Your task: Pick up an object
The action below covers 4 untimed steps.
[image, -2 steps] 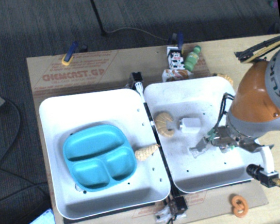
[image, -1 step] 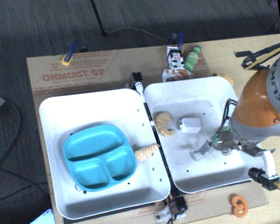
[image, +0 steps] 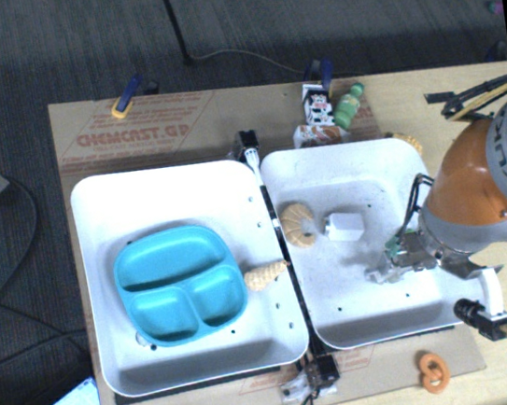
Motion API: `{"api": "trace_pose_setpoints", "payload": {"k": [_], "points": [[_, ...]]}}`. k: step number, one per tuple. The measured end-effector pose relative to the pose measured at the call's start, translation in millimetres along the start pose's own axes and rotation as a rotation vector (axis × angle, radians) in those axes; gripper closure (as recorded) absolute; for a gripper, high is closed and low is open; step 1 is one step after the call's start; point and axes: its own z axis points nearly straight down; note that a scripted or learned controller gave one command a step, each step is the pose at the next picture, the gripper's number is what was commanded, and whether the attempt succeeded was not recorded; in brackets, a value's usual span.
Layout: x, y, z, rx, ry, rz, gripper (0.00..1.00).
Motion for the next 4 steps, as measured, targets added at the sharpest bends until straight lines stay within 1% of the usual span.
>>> {"api": "trace_pose_setpoints", "payload": {"k": [1,2,3,4], "points": [[56,-1,-108,0.006,0.006,-0.003,1.0],[109,38,-122,0.008,0.006,-0.003,1.0],[168,-1,-127,0.009,0.006,-0.003,1.0],[211,-2,-111,0.01,0.006,-0.003,1.0]]}}
